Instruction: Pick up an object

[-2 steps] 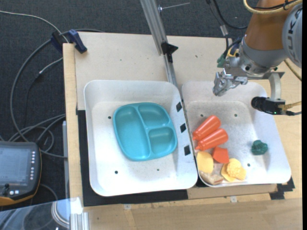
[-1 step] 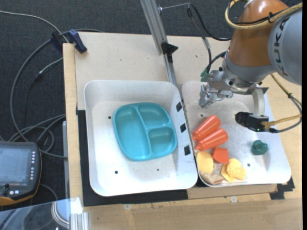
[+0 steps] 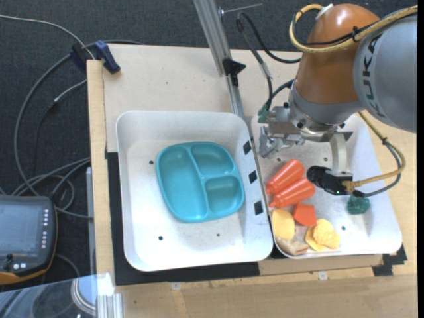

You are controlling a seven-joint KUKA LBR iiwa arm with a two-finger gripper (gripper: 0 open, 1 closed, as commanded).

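The right bin (image 3: 381,197) holds a cluster of toy foods near its front left corner. Two orange carrot-shaped pieces (image 3: 289,182) lie side by side, with a small red-orange piece (image 3: 305,214) just in front of them. A pale yellow piece (image 3: 283,225) and a crinkled yellow piece (image 3: 323,234) sit at the front wall. Apart to the right lies a dark green piece (image 3: 358,205). My gripper (image 3: 271,144) hangs over the bin's back left part, just behind the carrots and close to the wall between the bins. I see nothing held in it.
In the left bin (image 3: 136,197) lies a teal divided plate (image 3: 199,179). A slanted metal pole (image 3: 218,38) rises behind the bins. Cables and a blue clamp (image 3: 106,55) lie off the bench's left side. The bulky arm (image 3: 344,65) covers the right bin's rear.
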